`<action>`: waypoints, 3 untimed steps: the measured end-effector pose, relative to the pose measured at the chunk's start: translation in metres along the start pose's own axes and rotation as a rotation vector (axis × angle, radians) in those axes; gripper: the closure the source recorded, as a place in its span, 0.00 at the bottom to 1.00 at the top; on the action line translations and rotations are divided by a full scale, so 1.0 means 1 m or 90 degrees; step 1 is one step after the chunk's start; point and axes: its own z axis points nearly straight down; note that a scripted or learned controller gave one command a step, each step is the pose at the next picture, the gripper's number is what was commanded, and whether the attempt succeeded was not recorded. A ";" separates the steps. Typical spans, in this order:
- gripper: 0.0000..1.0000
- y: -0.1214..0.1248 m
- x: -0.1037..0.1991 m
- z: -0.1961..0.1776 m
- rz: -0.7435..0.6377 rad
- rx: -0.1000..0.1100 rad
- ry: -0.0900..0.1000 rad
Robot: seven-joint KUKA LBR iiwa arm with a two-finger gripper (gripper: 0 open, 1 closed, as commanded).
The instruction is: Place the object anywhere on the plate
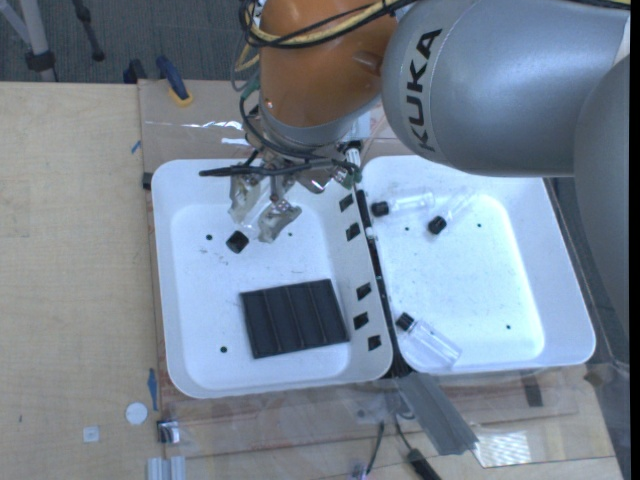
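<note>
gripper (pixel 262 214) hangs over the left bin (pixel 180 298), its wrist hidden under the orange band; finger state cannot be told. small black object (pixel 237 241) lies just beside it. dark ridged plate (pixel 293 317) nearer the front. bins sit on a wooden bench (pixel 65 268).

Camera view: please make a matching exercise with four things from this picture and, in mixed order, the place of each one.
Things:
1. dark ribbed plate
2. small black block
3. gripper
4. clear vial

Places:
A. right bin, near its front left corner
B. front part of the left bin
C. above the back part of the left bin
D. left bin floor, just left of the gripper

Pairs: 1-B, 2-D, 3-C, 4-A
</note>
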 end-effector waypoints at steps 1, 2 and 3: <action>1.00 0.016 0.009 0.060 -0.291 -0.003 0.004; 1.00 -0.021 -0.009 -0.011 -0.465 -0.001 -0.001; 1.00 0.015 0.004 -0.020 -0.537 -0.004 0.003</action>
